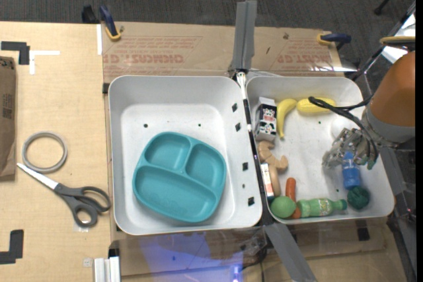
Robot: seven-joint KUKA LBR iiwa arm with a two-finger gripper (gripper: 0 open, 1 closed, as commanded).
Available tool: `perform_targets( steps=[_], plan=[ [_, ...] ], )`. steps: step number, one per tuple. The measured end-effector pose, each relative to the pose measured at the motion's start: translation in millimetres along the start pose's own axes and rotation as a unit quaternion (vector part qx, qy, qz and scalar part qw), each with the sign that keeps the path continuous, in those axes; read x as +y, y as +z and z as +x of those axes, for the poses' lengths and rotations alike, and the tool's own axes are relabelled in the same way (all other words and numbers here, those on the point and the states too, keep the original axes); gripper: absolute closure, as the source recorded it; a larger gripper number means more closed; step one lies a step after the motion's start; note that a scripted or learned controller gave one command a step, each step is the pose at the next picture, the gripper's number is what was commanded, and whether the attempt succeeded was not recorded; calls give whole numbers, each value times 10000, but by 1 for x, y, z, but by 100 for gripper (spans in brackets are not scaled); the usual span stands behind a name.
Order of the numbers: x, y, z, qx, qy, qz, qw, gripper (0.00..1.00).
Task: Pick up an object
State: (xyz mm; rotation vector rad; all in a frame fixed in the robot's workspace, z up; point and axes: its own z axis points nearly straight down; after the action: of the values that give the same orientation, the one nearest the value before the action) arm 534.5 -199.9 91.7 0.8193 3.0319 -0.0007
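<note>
though mirrored, cardboard (158, 49) txt "chemcat.gp"

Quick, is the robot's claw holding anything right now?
Gripper: low in the right bin, just above a blue object; whether it grips anything cannot be told.

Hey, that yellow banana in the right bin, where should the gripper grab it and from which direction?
Probably the banana's thick middle, coming straight down from above with the fingers across its width. It lies flat, curved, with open floor to its right; a small box sits close on its left, so keep that finger tight to the fruit.
</note>
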Motion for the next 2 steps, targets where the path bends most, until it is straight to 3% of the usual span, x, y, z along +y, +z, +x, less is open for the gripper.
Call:
perform_targets(
  steps=[1,2],
  plan=[
    [1,-10,-1,-18,-14,-1,10000,100],
    [25,0,74,9,619,-2,9981,100]
  ],
)
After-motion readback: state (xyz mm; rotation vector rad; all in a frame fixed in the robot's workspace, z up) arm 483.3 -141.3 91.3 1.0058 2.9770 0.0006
